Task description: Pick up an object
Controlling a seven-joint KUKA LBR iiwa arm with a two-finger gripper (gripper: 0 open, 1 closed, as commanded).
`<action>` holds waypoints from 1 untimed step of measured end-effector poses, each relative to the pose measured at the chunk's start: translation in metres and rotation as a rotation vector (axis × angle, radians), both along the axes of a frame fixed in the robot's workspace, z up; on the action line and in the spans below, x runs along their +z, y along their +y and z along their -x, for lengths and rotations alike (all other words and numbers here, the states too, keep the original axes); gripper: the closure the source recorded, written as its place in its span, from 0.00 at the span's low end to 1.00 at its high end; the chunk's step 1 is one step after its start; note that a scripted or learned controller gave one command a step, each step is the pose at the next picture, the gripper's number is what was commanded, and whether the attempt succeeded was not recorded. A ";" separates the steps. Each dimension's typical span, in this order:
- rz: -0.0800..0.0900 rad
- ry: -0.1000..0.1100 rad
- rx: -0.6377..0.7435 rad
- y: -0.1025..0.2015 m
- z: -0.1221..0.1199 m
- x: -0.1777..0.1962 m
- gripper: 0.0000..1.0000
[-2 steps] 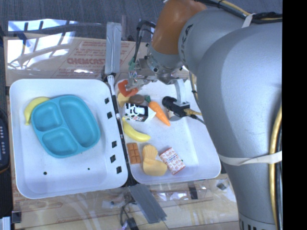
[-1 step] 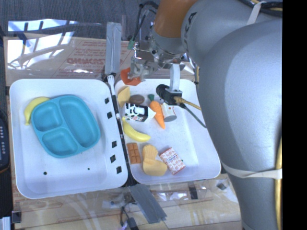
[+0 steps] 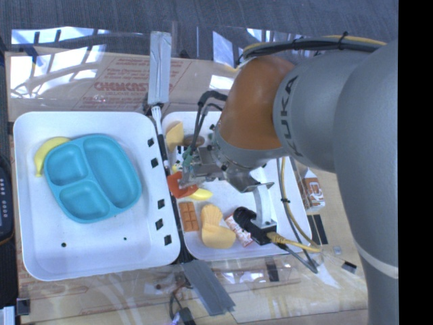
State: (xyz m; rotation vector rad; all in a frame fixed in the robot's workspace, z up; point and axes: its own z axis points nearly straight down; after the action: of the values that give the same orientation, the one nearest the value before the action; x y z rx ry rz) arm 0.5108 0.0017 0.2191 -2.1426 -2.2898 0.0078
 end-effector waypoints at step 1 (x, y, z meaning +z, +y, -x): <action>0.002 -0.010 0.121 -0.060 -0.057 0.083 1.00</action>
State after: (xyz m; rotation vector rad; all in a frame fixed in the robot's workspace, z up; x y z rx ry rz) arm 0.5681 -0.0579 0.3022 -2.0061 -2.4221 -0.0001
